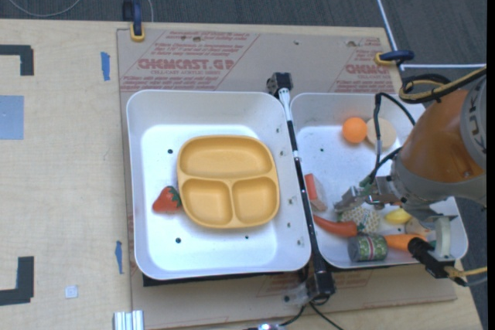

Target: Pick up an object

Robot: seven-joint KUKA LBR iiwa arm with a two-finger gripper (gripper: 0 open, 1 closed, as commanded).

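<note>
Here the pincer (357, 195) hangs low over the right bin's (329, 127) clutter, reaching; grip state unclear, so it must close on one item.

The pale plywood bench (62, 189) looks matt, with faint grain. Both shallow white plastic bins (147, 166) are smooth with a slight sheen. The yellow three-compartment plastic plate (228, 180) is smooth and satiny. The brown cardboard sheet (255, 58) under the bins is dull, printed in red.
</note>
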